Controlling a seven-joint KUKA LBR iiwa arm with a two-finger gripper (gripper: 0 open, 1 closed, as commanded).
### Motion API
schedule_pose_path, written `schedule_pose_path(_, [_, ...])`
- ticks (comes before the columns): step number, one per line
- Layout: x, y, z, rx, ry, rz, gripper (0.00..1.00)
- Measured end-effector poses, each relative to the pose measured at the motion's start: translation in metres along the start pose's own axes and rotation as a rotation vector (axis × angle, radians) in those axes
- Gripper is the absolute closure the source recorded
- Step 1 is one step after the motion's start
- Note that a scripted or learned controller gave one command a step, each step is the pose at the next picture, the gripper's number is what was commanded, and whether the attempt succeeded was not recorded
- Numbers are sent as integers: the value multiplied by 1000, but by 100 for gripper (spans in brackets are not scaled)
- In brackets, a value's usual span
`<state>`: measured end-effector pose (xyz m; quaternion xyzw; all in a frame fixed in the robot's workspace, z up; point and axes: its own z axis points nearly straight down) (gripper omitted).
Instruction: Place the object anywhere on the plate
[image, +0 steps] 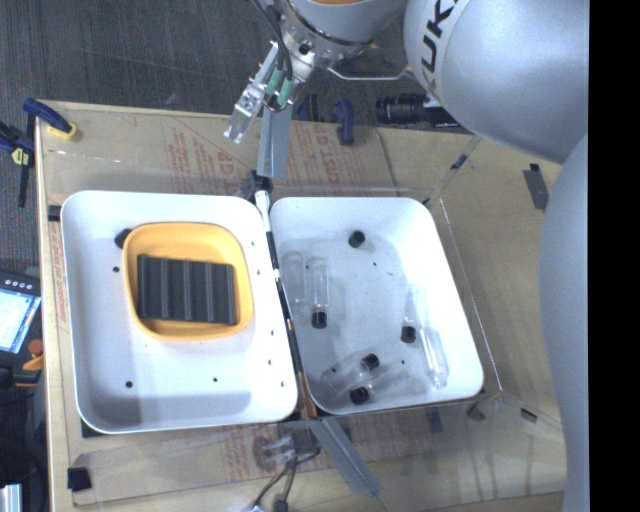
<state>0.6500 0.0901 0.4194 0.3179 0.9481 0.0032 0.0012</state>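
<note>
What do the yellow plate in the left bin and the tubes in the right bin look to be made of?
Plate: likely matte plastic, opaque yellow with soft rounded rim; its dark ribbed centre could be rubber or plastic. Tubes: clear plastic or glass, since the bin floor shows through them; dark caps look like plastic. Bins: glossy white plastic, apparently.
</note>
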Motion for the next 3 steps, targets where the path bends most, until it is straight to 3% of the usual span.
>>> schedule_pose_path(3, [1,4,-29,-2,1,-10,100])
